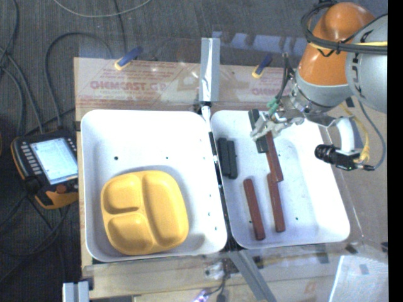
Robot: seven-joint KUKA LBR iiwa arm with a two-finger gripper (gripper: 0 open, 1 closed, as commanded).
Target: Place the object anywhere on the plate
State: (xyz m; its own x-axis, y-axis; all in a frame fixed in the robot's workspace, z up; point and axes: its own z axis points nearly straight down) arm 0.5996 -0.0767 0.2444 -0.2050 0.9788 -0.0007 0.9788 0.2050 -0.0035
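Note:
A yellow plate (145, 211) with three compartments lies in the front part of the left bin (113, 131). In the right bin (315, 194) lie a black block (227, 157) by the left wall and three brown sticks: one upper (273, 161), one lower (277, 205), one to their left (254, 209). My gripper (261, 132) hangs over the back of the right bin, just above the far end of the upper brown stick. Whether it touches the stick I cannot tell.
A metal post (208, 68) stands behind the divide between the bins. A handheld pendant with a lit screen (49, 162) lies left of the bench. A black fitting with cable (337, 156) sticks out on the arm's side over the right bin.

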